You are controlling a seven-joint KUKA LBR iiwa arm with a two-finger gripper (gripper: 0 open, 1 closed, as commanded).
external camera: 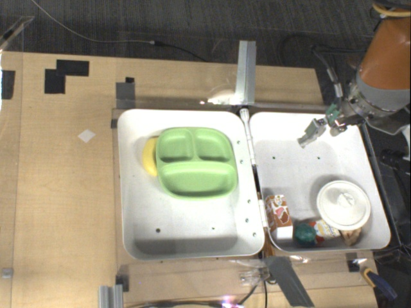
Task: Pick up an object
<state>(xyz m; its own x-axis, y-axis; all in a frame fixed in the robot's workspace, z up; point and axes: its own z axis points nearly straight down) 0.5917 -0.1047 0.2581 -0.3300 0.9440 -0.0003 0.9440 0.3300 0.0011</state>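
Note:
My gripper (pixel 310 134) hangs over the back part of the right bin (pixel 282 159), with nothing between its fingers. It appears open. Near the front of that bin lie a white round lidded cup (pixel 343 203), a small red and white carton (pixel 278 211), a dark green round object (pixel 305 235) and a brownish item (pixel 350 236) at the front right. In the left bin (pixel 138 191) rests a green divided plate (pixel 195 161), upside up, with a yellow object (pixel 149 157) partly hidden under its left edge.
A metal post (pixel 246 76) rises behind the divider between the bins. Black markers (pixel 64 76) sit on the wooden bench at the far left. Cables run near the right bin's front and right side.

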